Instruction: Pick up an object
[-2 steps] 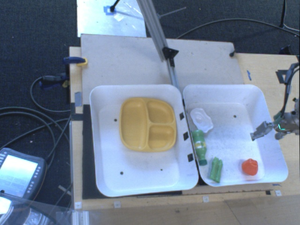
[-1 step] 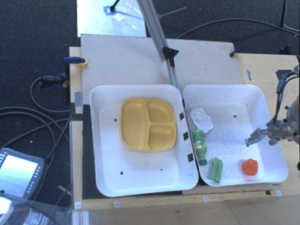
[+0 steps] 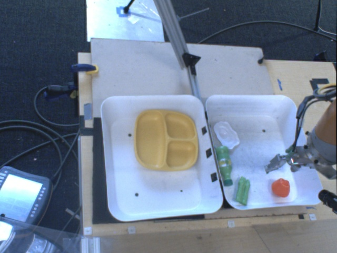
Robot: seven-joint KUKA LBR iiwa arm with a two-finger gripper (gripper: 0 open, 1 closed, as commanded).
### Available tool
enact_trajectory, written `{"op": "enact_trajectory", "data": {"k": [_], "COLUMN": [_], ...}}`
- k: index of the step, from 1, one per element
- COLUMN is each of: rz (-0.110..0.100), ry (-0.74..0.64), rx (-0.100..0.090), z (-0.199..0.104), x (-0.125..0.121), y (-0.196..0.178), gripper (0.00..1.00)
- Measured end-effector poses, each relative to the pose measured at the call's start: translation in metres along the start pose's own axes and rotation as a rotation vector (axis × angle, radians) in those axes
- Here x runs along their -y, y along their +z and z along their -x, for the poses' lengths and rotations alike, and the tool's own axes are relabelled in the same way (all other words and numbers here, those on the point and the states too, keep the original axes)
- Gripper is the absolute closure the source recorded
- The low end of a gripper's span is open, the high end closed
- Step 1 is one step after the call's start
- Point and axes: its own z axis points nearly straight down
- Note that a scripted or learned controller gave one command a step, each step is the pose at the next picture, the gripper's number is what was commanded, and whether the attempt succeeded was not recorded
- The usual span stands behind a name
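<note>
- Two bins: left bin (image 3: pixel 113 194) holds a yellow divided tray (image 3: pixel 166 139); right bin (image 3: pixel 253 105) holds a clear plastic piece (image 3: pixel 226 134), a green bottle (image 3: pixel 224 165), a small green object (image 3: pixel 242 190) and an orange object (image 3: pixel 280 187).
- Gripper (image 3: pixel 279 162) sits low at the right bin's right side, just above and beside the orange object, the likeliest target; nothing between the fingers.
- Finger spread: cannot tell, too small and blurred.
- Risk: descent lands off-centre and knocks the orange piece toward the bin wall; closing on air.
- Arm cut off at the right edge; clear piece hard to read against white.
</note>
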Motion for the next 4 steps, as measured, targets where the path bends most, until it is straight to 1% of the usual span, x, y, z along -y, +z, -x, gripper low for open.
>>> {"op": "enact_trajectory", "data": {"k": [1,2,3,4], "rz": [0.002,0.008,0.011,0.014], "ry": [0.0,0.001,-0.003,-0.005], "rx": [0.001,0.003,0.005,0.006], "z": [0.0,0.0,0.005,0.004], "x": [0.0,-0.002,-0.002,-0.005], "y": [0.04,0.027,-0.017,-0.082], "gripper": [0.0,1.0,1.0,1.0]}}
